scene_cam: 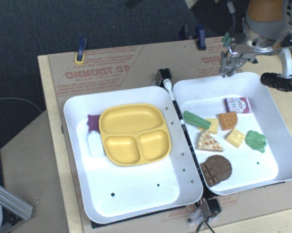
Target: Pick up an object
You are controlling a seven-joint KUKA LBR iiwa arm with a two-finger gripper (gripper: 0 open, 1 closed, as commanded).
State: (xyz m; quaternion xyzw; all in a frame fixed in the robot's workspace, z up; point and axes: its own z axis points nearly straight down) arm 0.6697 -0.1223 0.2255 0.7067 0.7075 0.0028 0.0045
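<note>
The right bin [275, 123] holds several food items: a green stick [196, 119], a pizza slice [208, 142], a brown round cookie [217, 168], an orange block [228, 120], a yellow cheese piece [235, 138], a green leafy piece [256, 140] and a maroon packet [238, 105]. My gripper [231, 67] hangs above the bin's far rim, well apart from all of them, with nothing seen between its fingers.
The left bin [83, 164] carries a yellow divided tray [135, 133], with a white bottle [94, 143] and a purple item [93, 121] at its left. Clamps stand at the board's far edge. The arm [267, 1] rises at the top right.
</note>
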